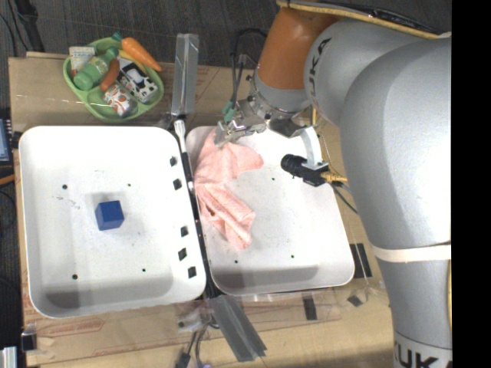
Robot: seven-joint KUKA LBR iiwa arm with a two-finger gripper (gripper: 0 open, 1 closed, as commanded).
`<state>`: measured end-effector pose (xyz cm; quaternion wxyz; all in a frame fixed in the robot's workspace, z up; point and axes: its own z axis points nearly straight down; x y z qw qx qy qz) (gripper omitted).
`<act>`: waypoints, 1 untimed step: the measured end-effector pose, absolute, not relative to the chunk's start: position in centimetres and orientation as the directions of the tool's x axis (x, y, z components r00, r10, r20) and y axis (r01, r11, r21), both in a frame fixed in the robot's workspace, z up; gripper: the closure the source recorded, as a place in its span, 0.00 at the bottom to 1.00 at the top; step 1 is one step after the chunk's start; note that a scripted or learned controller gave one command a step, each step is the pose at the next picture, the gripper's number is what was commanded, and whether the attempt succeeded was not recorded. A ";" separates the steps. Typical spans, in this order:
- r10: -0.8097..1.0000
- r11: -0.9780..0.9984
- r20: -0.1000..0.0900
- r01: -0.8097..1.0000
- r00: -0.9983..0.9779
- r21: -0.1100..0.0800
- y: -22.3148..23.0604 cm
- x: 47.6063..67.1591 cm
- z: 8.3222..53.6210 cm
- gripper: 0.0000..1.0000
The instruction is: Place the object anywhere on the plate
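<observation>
Grey arm [399,167] overhangs right bin [322,259] holding pink cloth [224,186].

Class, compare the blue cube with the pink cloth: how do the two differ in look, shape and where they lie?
The blue cube is small, rigid and sharp-edged; the pink cloth is larger, soft and crumpled. The cube lies in the left bin, apart from its walls; the cloth lies in the right bin, against its left wall. The gripper is at the cloth's top edge, far from the cube. Both rest on white bin floors.
</observation>
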<state>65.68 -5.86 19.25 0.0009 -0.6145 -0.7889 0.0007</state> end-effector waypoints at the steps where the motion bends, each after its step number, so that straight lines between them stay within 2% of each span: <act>1: 0.968 0.253 0.000 0.968 -0.253 -0.002 -5.7 65.7 23.2 1.00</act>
